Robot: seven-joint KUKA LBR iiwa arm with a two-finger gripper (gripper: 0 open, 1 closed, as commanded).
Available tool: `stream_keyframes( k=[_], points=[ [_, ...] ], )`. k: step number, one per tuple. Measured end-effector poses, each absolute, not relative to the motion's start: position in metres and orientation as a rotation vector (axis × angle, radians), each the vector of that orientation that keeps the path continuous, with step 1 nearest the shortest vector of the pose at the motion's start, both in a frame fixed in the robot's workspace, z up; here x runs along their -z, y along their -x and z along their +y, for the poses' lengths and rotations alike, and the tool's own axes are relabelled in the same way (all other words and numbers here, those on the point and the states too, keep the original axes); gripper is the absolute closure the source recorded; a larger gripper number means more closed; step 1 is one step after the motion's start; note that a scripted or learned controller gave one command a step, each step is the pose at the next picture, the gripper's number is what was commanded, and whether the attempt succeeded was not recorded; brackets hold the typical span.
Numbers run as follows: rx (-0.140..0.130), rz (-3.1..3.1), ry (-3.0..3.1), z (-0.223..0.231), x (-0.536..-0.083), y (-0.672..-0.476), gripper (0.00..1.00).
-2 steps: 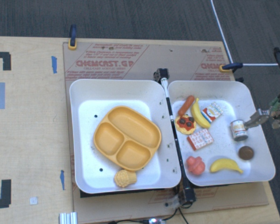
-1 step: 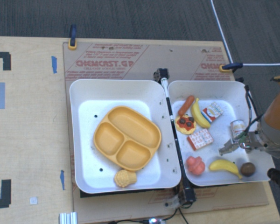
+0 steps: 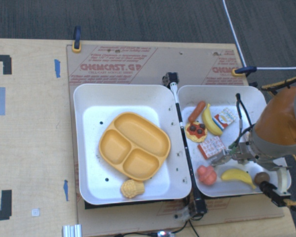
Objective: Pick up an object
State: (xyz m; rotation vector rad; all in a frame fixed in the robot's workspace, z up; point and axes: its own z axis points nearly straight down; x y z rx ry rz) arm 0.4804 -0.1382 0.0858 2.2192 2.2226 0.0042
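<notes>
My gripper [image 3: 227, 157] hangs low over the right bin [image 3: 259, 98], reaching in from the right under the orange-banded wrist [image 3: 285, 118]. Its tip sits just right of a red-and-white checkered block [image 3: 211, 145] and above a yellow banana [image 3: 238, 176]. A pink-red round fruit [image 3: 206, 175] lies to its lower left. Further back in the same bin are a small berry tart [image 3: 196, 131], a second banana [image 3: 210, 121], an orange sausage-like piece [image 3: 198, 111] and a small printed box [image 3: 225, 118]. A brown item [image 3: 262, 177] lies by the bin's front right corner.
The left bin [image 3: 89, 132] holds a yellow divided plate [image 3: 134, 145] and a yellow corn-like piece [image 3: 132, 188] near its front wall. A black divider strip [image 3: 182, 142] runs between the bins. Cables [image 3: 240, 113] trail from the wrist over the right bin.
</notes>
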Motion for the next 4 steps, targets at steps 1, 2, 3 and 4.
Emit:
stream_keyframes(
  k=[1, 2, 3, 4],
  points=[
    [-0.006, 2.222, -2.218, -0.095, -0.086, -0.485, 0.00],
    [-0.002, 2.219, -2.219, -0.093, -0.086, -0.510, 0.00],
    [-0.002, 2.220, -2.219, -0.092, -0.086, -0.533, 0.00],
    [-0.004, 2.220, -2.219, -0.094, -0.086, -0.528, 0.00]
  ],
)
